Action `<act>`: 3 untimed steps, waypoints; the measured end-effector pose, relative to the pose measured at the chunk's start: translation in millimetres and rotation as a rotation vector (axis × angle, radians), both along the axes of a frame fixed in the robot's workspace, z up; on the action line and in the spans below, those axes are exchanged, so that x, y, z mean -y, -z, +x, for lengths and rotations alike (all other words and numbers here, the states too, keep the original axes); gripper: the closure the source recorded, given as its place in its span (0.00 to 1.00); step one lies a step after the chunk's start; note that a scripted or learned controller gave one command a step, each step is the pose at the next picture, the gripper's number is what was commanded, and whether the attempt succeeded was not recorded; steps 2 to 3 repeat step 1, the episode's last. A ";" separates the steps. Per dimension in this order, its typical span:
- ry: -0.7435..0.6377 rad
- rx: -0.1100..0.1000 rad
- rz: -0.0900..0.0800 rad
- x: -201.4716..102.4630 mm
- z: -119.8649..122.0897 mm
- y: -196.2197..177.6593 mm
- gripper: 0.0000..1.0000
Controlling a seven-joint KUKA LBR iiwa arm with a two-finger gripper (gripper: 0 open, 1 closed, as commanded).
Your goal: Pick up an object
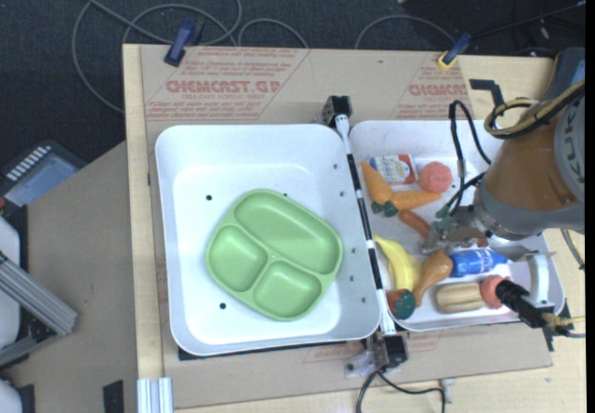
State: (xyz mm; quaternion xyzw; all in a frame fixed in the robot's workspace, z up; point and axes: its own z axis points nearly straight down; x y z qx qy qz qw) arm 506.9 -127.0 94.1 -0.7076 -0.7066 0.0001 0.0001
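Note:
The right bin [409, 134] holds several toy foods. At its back lie a white and orange carton [395, 166], a pink-red ball [434, 177] and two orange carrots [412, 201]. Nearer the front are a yellow banana [398, 262], an orange-brown gourd [430, 273], a blue bottle [474, 262] and a tan bun [459, 297]. My gripper [453, 231] hangs low in the middle of this bin, just above the blue bottle and right of the carrots. The wrist hides what lies directly beneath it.
The left bin [186, 160] carries a green divided plate [272, 255]. A black hinge bar [358, 206] runs between the bins. Cables loop behind the bench, and a black cable [458, 146] hangs over the right bin's back.

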 end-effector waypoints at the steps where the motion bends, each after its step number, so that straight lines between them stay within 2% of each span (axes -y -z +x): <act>1: -0.003 0.002 0.001 -82.0 47.7 -91.0 1.00; 3: -0.003 0.002 0.001 -82.0 47.7 -91.0 1.00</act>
